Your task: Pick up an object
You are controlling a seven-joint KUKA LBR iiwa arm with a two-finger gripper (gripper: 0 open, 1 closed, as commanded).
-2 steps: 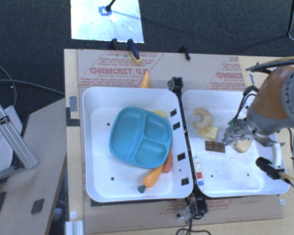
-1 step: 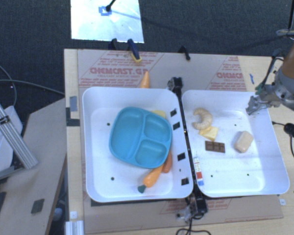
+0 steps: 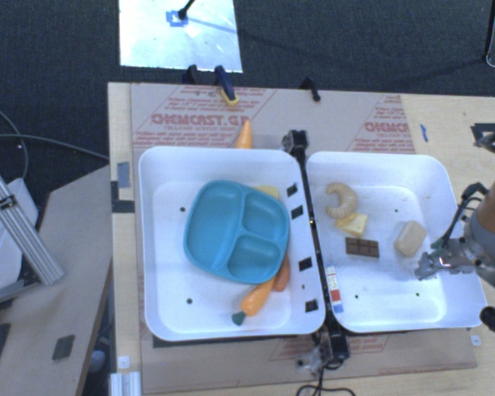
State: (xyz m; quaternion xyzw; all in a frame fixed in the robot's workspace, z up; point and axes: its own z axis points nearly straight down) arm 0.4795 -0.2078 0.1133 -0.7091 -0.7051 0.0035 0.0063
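Note:
In the right bin (image 3: 379,308) lie a tan croissant (image 3: 342,198), a pale yellow cheese wedge (image 3: 354,223), a brown chocolate bar (image 3: 362,248) and a beige bread roll (image 3: 410,238). My gripper (image 3: 436,265) comes in from the right edge and sits low at the bin's right side, just right of and below the roll. Nothing shows between it and the bin floor. The left bin (image 3: 169,304) holds a blue divided plate (image 3: 236,230), with a carrot (image 3: 261,297) poking out below it.
A second orange carrot (image 3: 244,134) rests on the cardboard behind the left bin. A black divider strip (image 3: 304,221) runs between the bins. Clamps (image 3: 223,83) sit at the bench's back edge. A metal frame (image 3: 12,221) stands at far left.

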